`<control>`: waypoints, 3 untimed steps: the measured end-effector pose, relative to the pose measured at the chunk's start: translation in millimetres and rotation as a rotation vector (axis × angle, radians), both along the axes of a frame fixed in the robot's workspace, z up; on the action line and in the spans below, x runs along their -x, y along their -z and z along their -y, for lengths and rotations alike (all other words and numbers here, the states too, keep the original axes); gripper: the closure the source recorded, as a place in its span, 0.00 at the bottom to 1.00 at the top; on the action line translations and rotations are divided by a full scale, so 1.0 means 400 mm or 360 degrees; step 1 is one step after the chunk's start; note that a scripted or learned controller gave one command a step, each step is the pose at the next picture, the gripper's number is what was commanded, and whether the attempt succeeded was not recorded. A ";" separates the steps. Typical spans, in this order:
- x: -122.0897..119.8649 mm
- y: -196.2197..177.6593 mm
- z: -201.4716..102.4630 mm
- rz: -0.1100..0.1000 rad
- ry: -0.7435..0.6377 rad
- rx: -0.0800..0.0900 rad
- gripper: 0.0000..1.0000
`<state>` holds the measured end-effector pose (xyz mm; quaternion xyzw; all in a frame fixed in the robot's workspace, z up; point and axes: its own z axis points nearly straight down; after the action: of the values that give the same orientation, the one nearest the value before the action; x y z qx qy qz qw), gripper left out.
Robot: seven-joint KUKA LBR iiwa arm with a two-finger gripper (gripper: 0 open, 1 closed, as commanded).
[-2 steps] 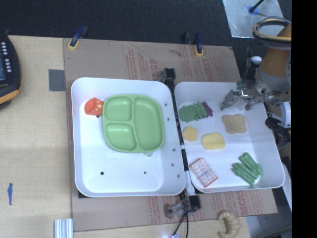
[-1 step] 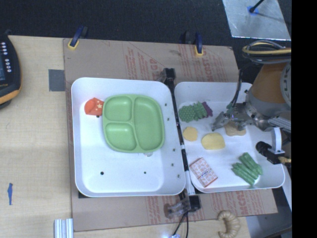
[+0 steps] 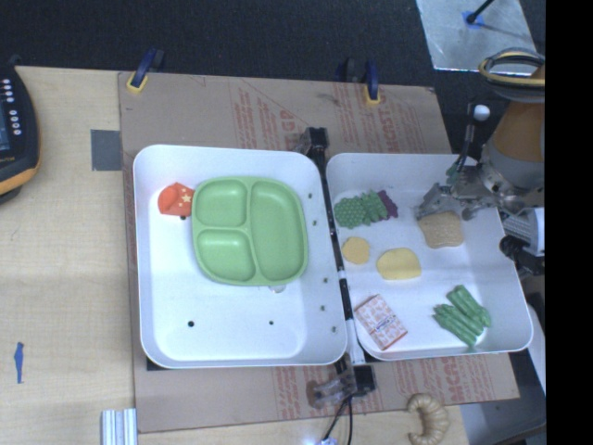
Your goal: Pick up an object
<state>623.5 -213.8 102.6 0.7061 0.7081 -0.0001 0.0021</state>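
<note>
The jaws of the gripper (image 3: 443, 202) stand spread, low over the upper part of the right bin (image 3: 515, 341), with the tan bread slice (image 3: 443, 231) lying just below their tips; nothing is seen pinched between them, so the pick appears not yet made.

Nearest the camera, a curled tan object (image 3: 429, 417) rests on the cardboard outside the bins. Inside the right bin's front edge lie a red-and-white packet (image 3: 380, 322) and a bundle of green beans (image 3: 462, 314). Farther in sit a yellow lump (image 3: 398, 264) and a smaller yellow round (image 3: 356, 249), then the bread slice, with a cluster of green grapes (image 3: 360, 209) and a purple piece (image 3: 388, 203) touching its right side beyond.

In the left bin (image 3: 159, 341), a green divided plate (image 3: 250, 230) lies flat, a red piece (image 3: 175, 199) just beside its far-left corner.

The grey arm (image 3: 512, 146) reaches in from the right at the far side. Judging by its position, the bread slice is the likely target. What remains is the whole grasp: descending, closing on the slice, and lifting it clear of the bin floor. No object has left either bin's surface.
</note>
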 end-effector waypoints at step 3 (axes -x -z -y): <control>-0.009 -0.302 -0.115 0.0009 -0.0008 -0.0003 1.00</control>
<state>627.1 -167.6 223.2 0.7042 0.7100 0.0026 0.0034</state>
